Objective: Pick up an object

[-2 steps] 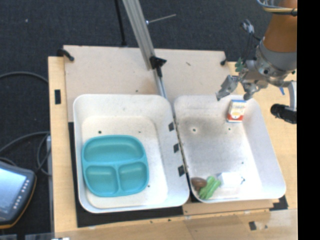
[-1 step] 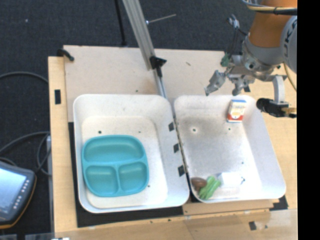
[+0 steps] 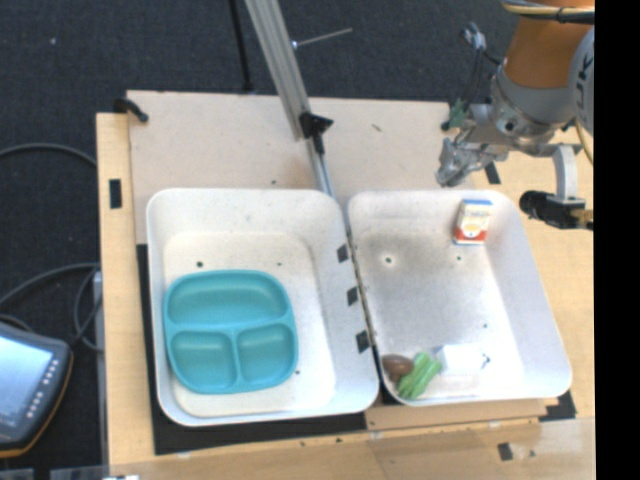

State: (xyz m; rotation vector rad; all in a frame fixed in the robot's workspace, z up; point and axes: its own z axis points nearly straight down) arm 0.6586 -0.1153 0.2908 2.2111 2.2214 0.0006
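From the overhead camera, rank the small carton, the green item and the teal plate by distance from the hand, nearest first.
1. Small carton: far right corner of the right bin, just below the hand.
2. Green item: near edge of the right bin, beside a brown object.
3. Teal plate: in the left bin, farthest across.

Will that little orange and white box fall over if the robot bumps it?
Probably. The small box looks upright near the right bin's far wall, so a nudge could tip it. It looks like cardboard: likely light and fairly stiff. Its flat sides should suit the gripper, and it shouldn't roll.
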